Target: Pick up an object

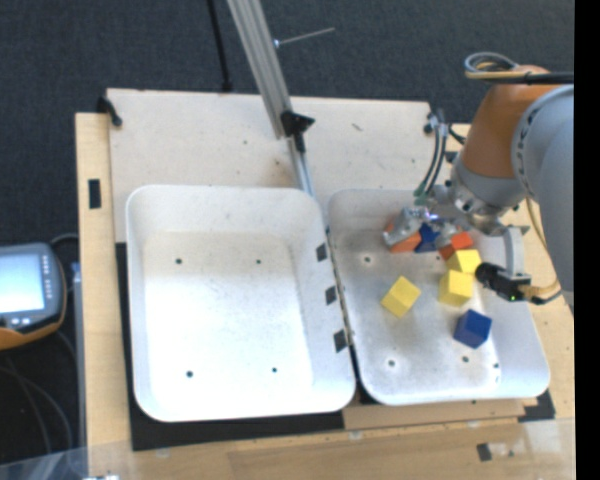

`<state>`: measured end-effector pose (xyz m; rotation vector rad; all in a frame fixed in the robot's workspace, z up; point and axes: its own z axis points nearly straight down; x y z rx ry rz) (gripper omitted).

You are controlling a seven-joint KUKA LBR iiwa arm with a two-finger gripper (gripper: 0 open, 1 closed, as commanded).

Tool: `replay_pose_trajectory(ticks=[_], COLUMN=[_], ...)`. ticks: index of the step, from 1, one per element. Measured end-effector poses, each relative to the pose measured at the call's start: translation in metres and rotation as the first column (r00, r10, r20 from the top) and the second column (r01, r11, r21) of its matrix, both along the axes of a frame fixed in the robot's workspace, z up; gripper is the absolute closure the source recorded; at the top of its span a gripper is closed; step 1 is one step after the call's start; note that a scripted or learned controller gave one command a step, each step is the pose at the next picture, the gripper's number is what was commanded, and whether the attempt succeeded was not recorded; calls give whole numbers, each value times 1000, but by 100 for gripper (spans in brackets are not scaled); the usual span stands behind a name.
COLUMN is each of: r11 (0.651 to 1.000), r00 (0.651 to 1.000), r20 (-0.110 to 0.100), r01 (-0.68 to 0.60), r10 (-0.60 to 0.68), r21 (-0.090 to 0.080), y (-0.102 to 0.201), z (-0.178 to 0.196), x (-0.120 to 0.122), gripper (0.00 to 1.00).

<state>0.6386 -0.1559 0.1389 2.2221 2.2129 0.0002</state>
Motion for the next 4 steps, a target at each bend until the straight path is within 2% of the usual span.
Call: replay_pose_trajectory(ticks=[1,2,3,4], r11=[1000,1000,1000,1000], r00=[1000,1000,1000,1000], r20=[2,-7,-3,3], r01=[-9,-4,-1,-8], r10=[9,4,1,8], r21=[3,1,1,4], y=[21,15,1,33], z=[51,-45,-41,34], x=[-11,-17,-79,-105], gripper=[0,0,0,0])
